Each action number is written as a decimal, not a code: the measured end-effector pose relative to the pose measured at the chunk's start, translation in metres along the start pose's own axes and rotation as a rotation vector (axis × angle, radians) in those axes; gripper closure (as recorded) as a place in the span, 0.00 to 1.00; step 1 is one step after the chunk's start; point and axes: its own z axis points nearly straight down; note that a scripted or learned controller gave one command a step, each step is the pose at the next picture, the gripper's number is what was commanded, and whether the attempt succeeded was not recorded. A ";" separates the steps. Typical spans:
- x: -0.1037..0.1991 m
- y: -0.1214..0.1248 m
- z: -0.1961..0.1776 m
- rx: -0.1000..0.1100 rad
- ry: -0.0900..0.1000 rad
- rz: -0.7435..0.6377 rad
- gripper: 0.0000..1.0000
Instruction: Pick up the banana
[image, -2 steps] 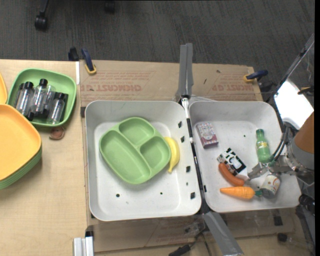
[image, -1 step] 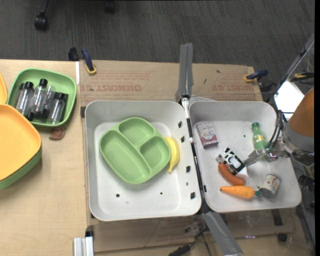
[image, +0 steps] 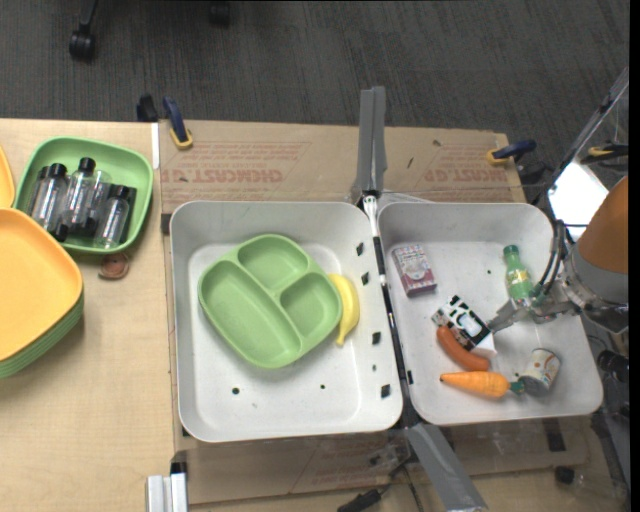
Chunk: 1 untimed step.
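Banana (image: 346, 308), yellow and curved, lies in the left shallow white bin (image: 200, 400), pressed along the right edge of a light green divided plastic plate (image: 268, 298) and close to the wall that parts the two bins. The plate sits near the middle of that bin, slightly toward the back.

In the right shallow white bin (image: 440, 225) lie a small pink printed packet (image: 413, 269) toward the back left, a green plastic bottle (image: 516, 274) toward the back right, a black-and-white patterned object (image: 462, 319), a red-orange sausage-shaped toy (image: 461, 349) just in front of it, an orange toy carrot (image: 476, 383) and a small round tin (image: 540, 369) beside the carrot's leafy end.

The grey arm's tool (image: 525, 305) reaches into the right bin from the right, low beside the green bottle and well apart from the banana; how far it is open cannot be told.

On the desk to the left stand a green tray of small dark-capped bottles (image: 85, 193) and a stack of orange plates (image: 35, 295).
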 end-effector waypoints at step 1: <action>0.000 0.000 0.000 0.000 0.000 0.000 0.00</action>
